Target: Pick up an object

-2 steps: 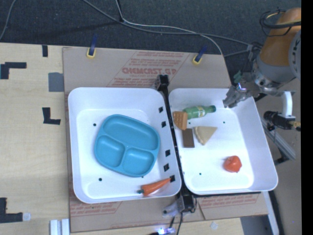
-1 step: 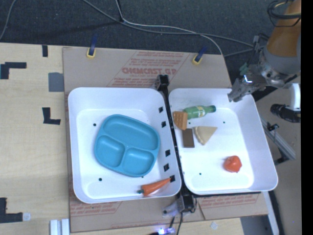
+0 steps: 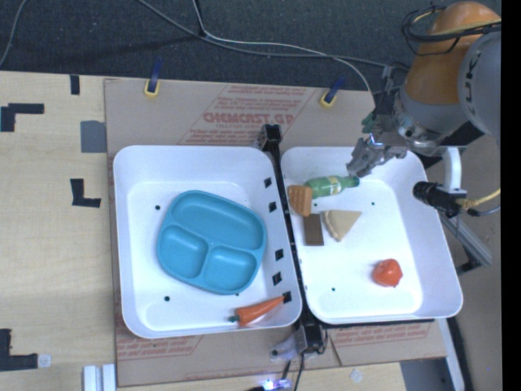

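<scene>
Blue divided plate point(image 3: 212, 243) is seen in left bin point(image 3: 130, 218), carrot point(image 3: 259, 310) at its near edge. Gripper point(image 3: 361, 163) is poised over right bin point(image 3: 431, 292) far side, just beside green bottle point(image 3: 331, 186); finger state can't be told.

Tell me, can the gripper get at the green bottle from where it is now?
Probably yes. The gripper hangs right beside the green bottle at its right end, nothing lies over the bottle, though the orange block crowds its left end.
</scene>
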Motion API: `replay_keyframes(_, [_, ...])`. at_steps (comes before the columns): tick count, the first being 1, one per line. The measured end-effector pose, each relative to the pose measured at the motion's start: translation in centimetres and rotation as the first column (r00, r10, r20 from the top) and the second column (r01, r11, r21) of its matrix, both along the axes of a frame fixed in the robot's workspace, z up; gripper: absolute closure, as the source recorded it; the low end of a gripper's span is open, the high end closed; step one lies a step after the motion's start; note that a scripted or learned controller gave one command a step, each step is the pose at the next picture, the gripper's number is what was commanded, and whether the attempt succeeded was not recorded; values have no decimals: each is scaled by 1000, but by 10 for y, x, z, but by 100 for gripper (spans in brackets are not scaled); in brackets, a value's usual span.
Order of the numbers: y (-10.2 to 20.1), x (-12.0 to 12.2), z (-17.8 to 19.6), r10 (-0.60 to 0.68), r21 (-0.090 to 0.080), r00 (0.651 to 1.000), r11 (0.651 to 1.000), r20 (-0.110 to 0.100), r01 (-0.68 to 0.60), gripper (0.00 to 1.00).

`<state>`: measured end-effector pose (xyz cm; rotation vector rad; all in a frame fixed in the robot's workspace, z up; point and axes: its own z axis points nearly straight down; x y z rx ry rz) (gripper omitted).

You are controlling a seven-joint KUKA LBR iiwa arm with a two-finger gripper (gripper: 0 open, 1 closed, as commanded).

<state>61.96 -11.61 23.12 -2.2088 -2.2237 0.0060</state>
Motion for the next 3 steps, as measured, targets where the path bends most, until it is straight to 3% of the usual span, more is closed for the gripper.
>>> replay_keyframes(3, [181, -6, -17, 1, -2, 1000, 1000, 1, -1, 100])
